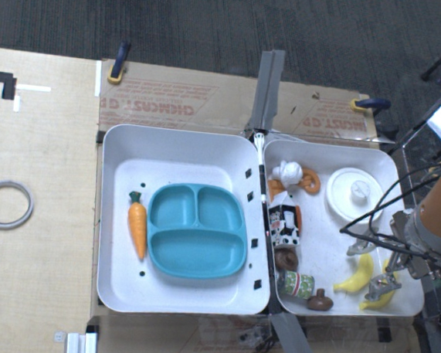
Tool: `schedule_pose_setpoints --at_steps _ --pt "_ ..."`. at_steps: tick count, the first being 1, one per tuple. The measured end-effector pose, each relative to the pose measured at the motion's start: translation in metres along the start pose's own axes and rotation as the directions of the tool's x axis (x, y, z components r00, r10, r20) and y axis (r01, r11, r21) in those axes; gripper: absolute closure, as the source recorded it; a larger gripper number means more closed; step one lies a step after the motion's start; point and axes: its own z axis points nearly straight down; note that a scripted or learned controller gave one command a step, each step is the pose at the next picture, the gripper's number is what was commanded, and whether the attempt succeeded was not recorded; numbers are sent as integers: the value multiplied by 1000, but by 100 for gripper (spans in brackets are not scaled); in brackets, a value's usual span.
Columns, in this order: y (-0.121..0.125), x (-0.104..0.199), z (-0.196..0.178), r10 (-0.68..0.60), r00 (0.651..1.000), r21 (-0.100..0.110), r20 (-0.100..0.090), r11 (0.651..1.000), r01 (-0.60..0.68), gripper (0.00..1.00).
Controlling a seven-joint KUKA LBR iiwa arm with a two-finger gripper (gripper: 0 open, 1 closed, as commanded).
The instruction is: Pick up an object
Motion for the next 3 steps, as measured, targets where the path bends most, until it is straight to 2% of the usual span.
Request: schedule_pose_setpoints --at_steps 3 --pt "1 -1 0 -113 994 -1 2 994 113 0"
